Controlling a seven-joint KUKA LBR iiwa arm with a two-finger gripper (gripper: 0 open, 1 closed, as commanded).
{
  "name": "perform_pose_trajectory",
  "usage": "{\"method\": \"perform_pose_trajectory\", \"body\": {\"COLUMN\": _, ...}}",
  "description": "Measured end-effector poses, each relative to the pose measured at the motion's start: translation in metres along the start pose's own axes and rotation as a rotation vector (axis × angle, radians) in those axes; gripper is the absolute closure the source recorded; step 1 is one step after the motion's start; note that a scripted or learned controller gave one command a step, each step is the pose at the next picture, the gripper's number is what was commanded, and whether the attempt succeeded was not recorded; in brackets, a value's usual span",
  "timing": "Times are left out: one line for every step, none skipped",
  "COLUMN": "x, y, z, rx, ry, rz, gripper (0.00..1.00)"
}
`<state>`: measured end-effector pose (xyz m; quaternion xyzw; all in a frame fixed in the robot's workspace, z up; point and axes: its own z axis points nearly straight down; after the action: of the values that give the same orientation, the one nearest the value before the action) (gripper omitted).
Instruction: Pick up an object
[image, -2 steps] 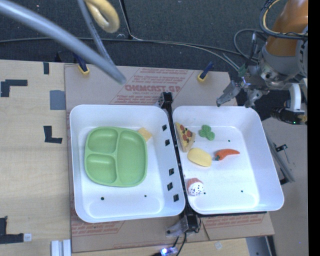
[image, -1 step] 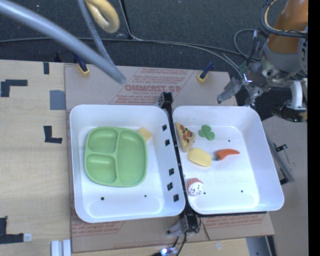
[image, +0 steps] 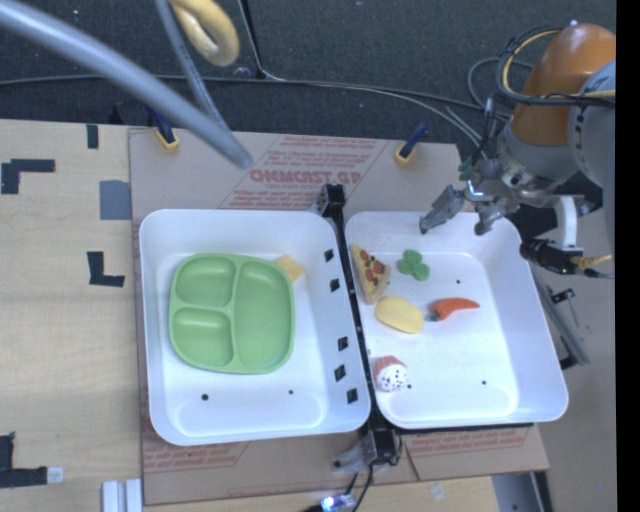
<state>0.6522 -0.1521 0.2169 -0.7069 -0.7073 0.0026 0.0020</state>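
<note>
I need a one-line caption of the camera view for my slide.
Gripper open above the right bin of toy food; green plate in the left bin.

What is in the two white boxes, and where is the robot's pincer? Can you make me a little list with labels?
left bin: green divided plate with a small yellow piece at its upper right corner
right bin: pizza slice, green broccoli, yellow lemon-like piece, orange-red carrot, small white and red toy
pincer: open, above the right bin's far edge
held: nothing between the fingers
arm: reaches in from the right
</note>
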Motion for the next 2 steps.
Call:
{"method": "perform_pose_trajectory", "body": {"x": 0.002, "y": -0.001, "z": 0.044, "rx": -0.001, "ry": 0.0, "rz": -0.001, "gripper": 0.0}}
{"method": "perform_pose_trajectory", "body": {"x": 0.011, "y": 0.003, "z": 0.095, "rx": -0.001, "ry": 0.0, "rz": -0.002, "gripper": 0.0}}
